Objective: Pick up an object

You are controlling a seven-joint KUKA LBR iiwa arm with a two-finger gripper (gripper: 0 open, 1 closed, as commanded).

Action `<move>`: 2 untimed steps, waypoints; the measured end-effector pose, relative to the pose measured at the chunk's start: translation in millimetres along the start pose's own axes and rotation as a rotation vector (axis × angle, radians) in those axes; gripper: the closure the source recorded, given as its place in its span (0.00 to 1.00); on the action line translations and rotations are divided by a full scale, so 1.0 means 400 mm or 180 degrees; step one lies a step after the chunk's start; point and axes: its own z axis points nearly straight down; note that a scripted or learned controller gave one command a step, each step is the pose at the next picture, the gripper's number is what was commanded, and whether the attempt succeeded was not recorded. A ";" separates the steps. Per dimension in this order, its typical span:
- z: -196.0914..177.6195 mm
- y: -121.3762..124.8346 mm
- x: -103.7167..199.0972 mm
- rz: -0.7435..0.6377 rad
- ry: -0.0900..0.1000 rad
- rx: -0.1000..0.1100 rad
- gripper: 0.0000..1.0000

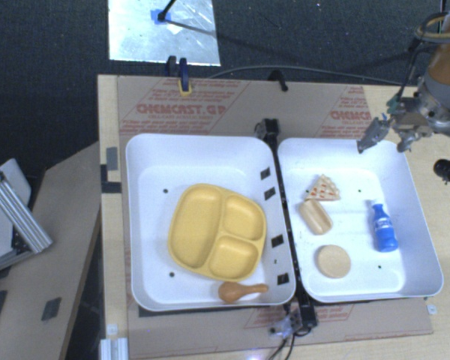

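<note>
My gripper [388,136] hangs open over the far right edge of the right bin [416,201], its two fingers spread with nothing between them. Inside that bin lie a blue bottle [382,227], a tan hot-dog bun [315,216], a pizza-slice toy [324,190] and a round beige disc [333,261]. The blue bottle is the closest item, below the gripper. The left bin [146,201] holds a yellow divided tray [216,231] and a brown drumstick toy [240,292] by its front wall.
The grey arm with its orange band [442,28] comes in from the upper right. A black divider with clips [281,208] runs between the bins. A cable crosses the cardboard behind them. A shiny sheet [161,21] lies on the dark floor beyond.
</note>
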 end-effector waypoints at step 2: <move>0.125 -0.015 0.004 -0.0004 -0.0004 -0.0024 0.00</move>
